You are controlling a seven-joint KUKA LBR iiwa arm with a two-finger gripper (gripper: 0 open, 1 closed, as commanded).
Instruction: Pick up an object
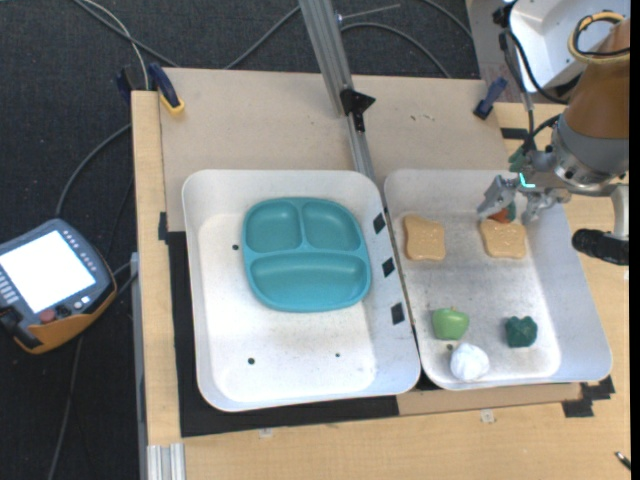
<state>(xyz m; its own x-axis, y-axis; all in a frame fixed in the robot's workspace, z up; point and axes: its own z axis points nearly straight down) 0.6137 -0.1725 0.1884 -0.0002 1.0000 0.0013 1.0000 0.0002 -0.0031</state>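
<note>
My gripper [512,204] hangs over the far right part of the right bin [560,298], its fingers spread open. Just below it lies a tan slice of toast [503,241], the fingertips at the slice's far edge with nothing between them. A second toast slice [425,238] lies to the left in the same bin. Near the bin's front edge sit a light green fruit [450,322], a dark green broccoli-like piece [519,331] and a white lump [468,362].
The left bin [220,368] bears a teal divided plate [304,252]. A metal pole [335,58] rises from the bench behind the bins. A handheld pendant [45,283] lies off the bench at the left. Cables run across the floor behind.
</note>
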